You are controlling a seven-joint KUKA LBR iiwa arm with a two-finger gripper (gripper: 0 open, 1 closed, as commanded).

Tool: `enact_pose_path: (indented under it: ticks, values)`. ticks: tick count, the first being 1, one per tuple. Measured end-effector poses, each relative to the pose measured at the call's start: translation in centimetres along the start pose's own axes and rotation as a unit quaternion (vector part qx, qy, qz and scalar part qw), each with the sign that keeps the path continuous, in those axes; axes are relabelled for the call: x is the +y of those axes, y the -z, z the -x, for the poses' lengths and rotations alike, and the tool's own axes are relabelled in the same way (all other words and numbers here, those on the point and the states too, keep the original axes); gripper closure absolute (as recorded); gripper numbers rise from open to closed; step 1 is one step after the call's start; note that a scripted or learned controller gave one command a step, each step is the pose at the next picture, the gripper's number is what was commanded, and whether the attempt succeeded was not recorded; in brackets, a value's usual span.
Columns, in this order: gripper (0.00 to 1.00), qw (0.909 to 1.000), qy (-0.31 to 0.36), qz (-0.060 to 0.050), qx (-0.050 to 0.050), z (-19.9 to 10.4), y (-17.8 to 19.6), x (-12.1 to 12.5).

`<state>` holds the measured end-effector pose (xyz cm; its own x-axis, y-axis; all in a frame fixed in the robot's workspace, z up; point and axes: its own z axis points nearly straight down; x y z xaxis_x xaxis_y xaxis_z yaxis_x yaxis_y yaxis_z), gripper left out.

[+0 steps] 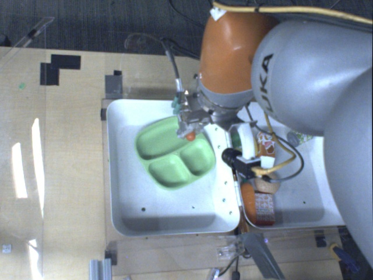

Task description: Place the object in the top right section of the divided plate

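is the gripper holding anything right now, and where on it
It seems so: a small orange-red object shows at the tip of the gripper, over the green divided plate. Which part of it is pinched cannot be told.

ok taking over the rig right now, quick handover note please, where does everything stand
Claw: low over the upper right edge of the green divided plastic plate, with a small orange-red object at its tip; whether it is gripped or already resting on the plate cannot be told.
Plate: lying tilted in the left shallow white bin.
Right bin: several packaged items under the arm.
Done: object brought to the plate's top right section.
Left: confirm release there, then withdraw the arm.
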<state>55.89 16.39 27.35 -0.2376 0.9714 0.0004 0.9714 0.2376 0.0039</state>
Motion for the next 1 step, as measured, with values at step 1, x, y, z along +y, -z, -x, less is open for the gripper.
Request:
enact_pose_path:
  ticks: [1]
  values:
    - [1.0, 1.0, 0.003, 0.0, 0.0, -4.89, -3.71, 3.43]
